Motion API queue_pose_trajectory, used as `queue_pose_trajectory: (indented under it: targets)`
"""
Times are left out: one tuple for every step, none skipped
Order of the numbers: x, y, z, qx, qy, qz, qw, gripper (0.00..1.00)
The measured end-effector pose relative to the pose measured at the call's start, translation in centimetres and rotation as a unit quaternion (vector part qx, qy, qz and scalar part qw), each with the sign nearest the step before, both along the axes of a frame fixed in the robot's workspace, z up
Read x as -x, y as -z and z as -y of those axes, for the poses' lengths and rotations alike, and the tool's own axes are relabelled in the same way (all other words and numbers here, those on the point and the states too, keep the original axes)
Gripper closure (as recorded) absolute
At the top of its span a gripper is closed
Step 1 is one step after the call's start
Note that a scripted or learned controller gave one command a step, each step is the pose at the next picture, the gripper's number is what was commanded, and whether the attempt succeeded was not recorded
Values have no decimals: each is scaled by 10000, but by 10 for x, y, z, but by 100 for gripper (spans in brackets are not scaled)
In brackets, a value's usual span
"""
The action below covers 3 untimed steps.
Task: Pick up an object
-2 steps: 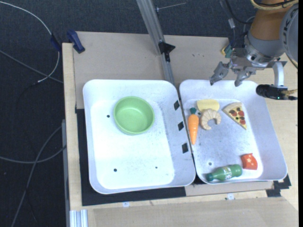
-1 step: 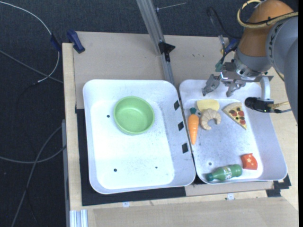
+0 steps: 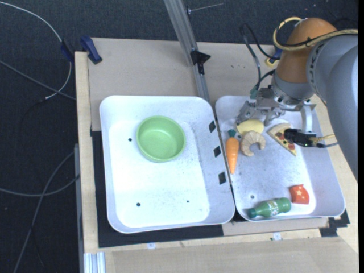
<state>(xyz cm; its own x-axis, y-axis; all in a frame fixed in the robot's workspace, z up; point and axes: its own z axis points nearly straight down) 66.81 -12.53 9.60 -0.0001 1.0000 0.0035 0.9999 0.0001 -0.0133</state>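
Writing: none can be read; the bottle [image 3: 269, 208] has a pale label, too small to make out.
Arm: the arm [image 3: 327, 56] comes in from the right, grey with its orange band [image 3: 298, 50] above the wrist, bent down over the far end of the right bin [image 3: 324, 178].
Jaws: the gripper [image 3: 260, 108] sits low over the bun [image 3: 251, 126]; I cannot tell whether the jaws are spread or pressed together, since the wrist hardware hides them.
Right bin: bun just above a croissant [image 3: 253, 143], the carrot [image 3: 232, 154] beside them near the left wall, a pizza slice [image 3: 282, 137] to their right, a red piece [image 3: 300, 194] and the green bottle at the near end.
Left bin: the left bin [image 3: 159, 209] holds a green bowl [image 3: 161, 138].
Hard to see: the bun's upper edge is partly covered by the gripper; the arm is cut off at the right edge.
Counter: the wooden counter [image 3: 142, 61] carries both bins.
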Motion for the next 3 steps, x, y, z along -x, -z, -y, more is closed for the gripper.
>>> queue_pose_trajectory:
  targets:
    - [-3,-18,0,-1,1,47,10000,100]
    - [-4,-80,-10,14,-10,108,9999,100]
    - [4,-132,-13,13,-7,98,10000,100]
